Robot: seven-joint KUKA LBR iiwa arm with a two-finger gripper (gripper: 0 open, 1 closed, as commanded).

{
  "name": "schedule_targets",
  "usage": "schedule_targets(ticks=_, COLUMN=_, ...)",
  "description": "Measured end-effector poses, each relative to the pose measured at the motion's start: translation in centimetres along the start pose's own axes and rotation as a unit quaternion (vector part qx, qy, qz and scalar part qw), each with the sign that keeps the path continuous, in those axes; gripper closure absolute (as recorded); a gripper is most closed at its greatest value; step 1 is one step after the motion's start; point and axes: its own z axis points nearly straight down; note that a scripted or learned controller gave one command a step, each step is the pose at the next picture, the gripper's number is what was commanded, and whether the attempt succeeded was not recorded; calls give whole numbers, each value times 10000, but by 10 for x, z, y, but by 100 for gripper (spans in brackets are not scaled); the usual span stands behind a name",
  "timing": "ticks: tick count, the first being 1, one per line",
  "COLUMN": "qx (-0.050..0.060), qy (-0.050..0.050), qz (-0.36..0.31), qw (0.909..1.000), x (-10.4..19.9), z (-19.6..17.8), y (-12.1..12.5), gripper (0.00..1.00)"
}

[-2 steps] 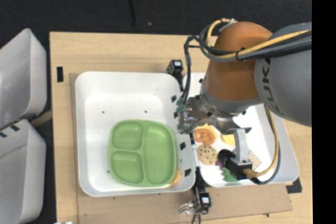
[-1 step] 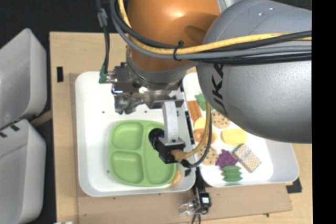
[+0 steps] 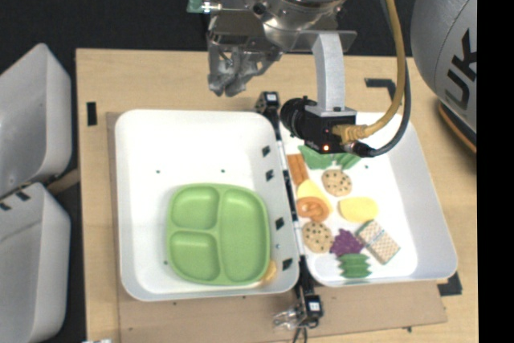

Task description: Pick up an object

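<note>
Gripper (image 3: 233, 80) hangs above the bench's far edge, behind the left bin (image 3: 136, 173); we cannot tell its state, and we see nothing in it. Nearest us, the green tray (image 3: 218, 235) lies in that bin, while toy food (image 3: 341, 209) clusters in the right bin (image 3: 422, 237). We judge this the approach: next, descend over one piece.

The wooden bench (image 3: 96, 197) bears two white bins (image 3: 144, 173) (side by side).

text: "UK" | on: grey arm housing (image 3: 450, 52) | partly cut off
</note>
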Motion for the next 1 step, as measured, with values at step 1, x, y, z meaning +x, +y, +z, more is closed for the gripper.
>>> schedule_targets(ticks=1, qx=144, qy=-66, qz=87, qw=9998, x=-124, z=116, y=33, gripper=100)
